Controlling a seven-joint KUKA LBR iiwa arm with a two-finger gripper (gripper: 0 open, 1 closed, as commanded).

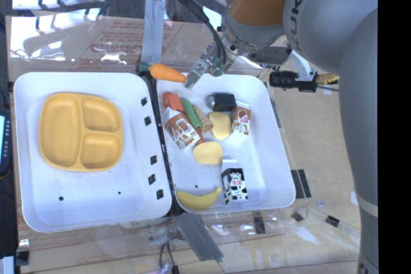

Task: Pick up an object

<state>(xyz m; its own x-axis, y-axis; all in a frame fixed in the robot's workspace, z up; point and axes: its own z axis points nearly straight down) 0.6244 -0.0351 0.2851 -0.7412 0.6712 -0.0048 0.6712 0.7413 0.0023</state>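
Above the right bin (273,138), your gripper (204,69) hangs just beside the carrot (167,72) on the bin's top-left rim, fingers slightly apart, holding nothing.

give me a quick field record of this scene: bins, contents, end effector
left bin: holds a yellow divided tray
right bin: banana, cow-print carton, black object, two pale yellow pieces, brown cartons
carrot: lying at the bins' top rim
end effector: above the right bin's top edge, beside the carrot
held: nothing seen between fingers
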